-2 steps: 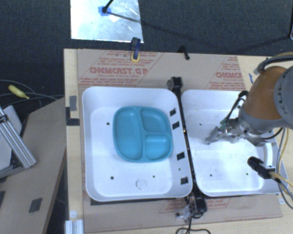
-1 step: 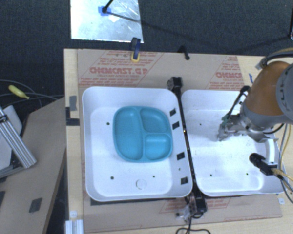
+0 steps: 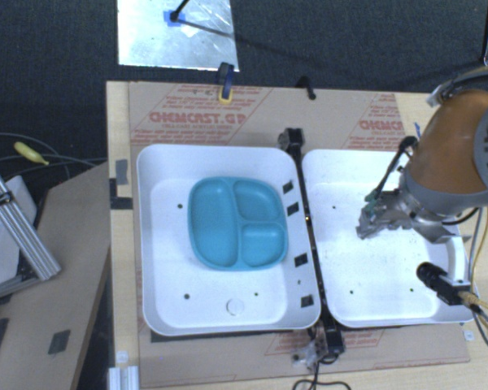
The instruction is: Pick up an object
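- The only loose object I can see is a blue divided plate (image 3: pixel 237 223). It lies flat in the middle of the left bin (image 3: pixel 159 187), a little nearer to that bin's far edge than to its near edge.
- The plate has three compartments: one long on its left side and two smaller on its right side. It looks like moulded plastic, so I judge it light, stiff and not fragile.
- Its surface seems smooth and a little glossy, so I expect it can slip between two fingers. It is also wide and low, too wide to be gripped across.
- The best place to take hold is probably the raised outer rim, or one of the ridges between the compartments, with one finger on each side of it.
- The end effector (image 3: pixel 371 220) is low over the right bin (image 3: pixel 342 299), near the middle of its floor and well apart from the plate. I cannot tell how it is set, because it is small and dark there, and I see nothing held in it.
- On the brown board (image 3: pixel 252 112) covering the worktop under the bins, red print reads "CHEMCAST GP" beyond the far edge of the left bin. A second red print is beyond the right bin, but the arm (image 3: pixel 455 149) hides part of it.
- A small round mark (image 3: pixel 235 306) sits on the left bin's floor near its near edge; no writing can be read there.
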